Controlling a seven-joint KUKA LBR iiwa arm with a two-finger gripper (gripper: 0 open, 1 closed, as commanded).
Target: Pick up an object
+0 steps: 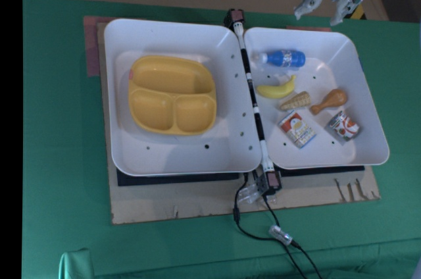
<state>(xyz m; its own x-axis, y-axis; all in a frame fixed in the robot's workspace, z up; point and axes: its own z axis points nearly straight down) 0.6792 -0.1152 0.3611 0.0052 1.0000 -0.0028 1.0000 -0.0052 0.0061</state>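
Observation:
My gripper (323, 8) hangs above the far edge of the right bin (368, 106), open, with nothing between its fingers. In that bin lie a blue-labelled bottle (283, 58), a banana (276, 87), an ice-cream cone (295, 101), a chicken drumstick (329, 100), a red and white carton (297, 129) and a small can (343, 126). The bottle is the nearest item, below and to the left of the gripper.
The left bin (118, 139) holds a yellow divided plate (172, 95). A hinged divider with black fittings (251, 93) runs between the bins. Cables (276, 231) trail over the green cloth at the front. Cardboard lies under both bins.

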